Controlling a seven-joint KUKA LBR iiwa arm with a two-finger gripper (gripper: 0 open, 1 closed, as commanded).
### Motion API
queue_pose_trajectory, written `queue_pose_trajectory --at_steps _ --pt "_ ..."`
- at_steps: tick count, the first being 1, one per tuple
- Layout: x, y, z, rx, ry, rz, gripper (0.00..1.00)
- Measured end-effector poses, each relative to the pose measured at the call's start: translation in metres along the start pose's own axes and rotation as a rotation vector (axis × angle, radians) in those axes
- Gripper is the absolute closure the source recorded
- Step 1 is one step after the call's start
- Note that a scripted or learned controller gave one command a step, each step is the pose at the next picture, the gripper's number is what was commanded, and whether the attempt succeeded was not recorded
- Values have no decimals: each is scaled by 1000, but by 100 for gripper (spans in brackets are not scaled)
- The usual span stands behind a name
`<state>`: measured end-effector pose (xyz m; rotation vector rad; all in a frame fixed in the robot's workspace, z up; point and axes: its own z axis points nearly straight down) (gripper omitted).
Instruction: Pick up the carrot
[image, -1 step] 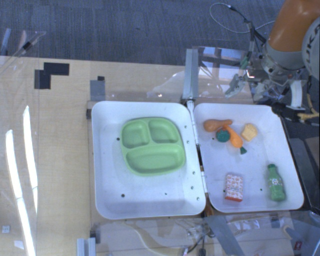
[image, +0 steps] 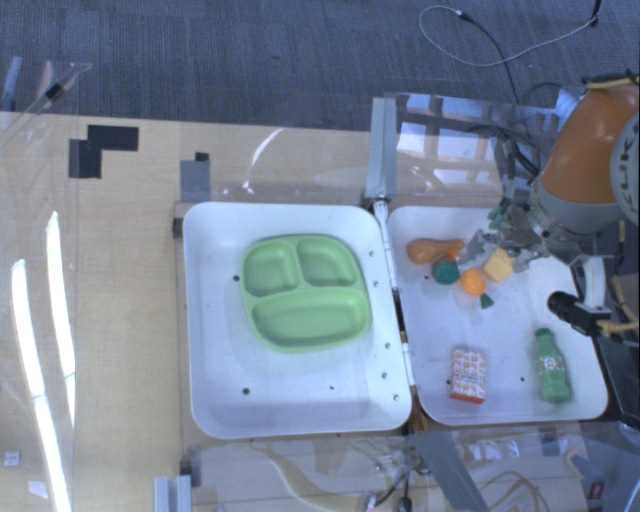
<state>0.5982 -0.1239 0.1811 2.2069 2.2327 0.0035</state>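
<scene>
Camera view: both bins on the table (image: 110, 300).
Left bin (image: 215, 390): holds a green divided plate (image: 303, 291).
Right bin (image: 520, 395): carrot (image: 473, 283), orange with a green top, lies near the far side, just beside a brown drumstick (image: 434, 249) and a yellow block (image: 498, 265); a red-white box (image: 467, 374) and green bottle (image: 549, 365) sit nearer.
End effector (image: 503, 237): hovers above the yellow block, near the carrot; grip state cannot be told.
Progress: carrot rests in the bin, not lifted; grasp and raise remain.
</scene>
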Motion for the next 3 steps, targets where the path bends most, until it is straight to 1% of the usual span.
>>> queue_pose_trajectory --at_steps 1,2,3 --pt "-40 34 78 -14 -5 -241 0" --pt "-39 37 66 -21 -6 -243 100" --pt "66 29 -5 -4 -1 -357 100"
